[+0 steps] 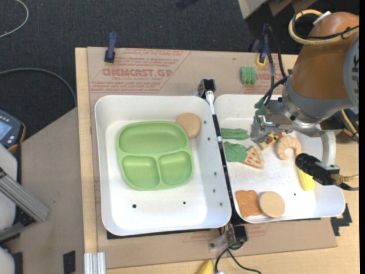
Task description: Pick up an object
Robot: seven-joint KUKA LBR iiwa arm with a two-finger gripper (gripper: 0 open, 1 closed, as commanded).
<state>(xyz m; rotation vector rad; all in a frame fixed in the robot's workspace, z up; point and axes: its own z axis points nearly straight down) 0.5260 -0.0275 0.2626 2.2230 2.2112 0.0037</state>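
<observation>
My gripper hangs low over the upper middle of the right bin. Just left of it lies a green leafy piece, with a second green piece below that. A pizza slice rests just under the gripper. A croissant lies to its right, and a small colourful item peeks out beside the wrist. Nothing is seen held.
The left bin holds a green divided plate and a tan bun. At the right bin's front lie an orange toast and a tan disc, with a yellow piece at the right. A green item lies on the board behind.
</observation>
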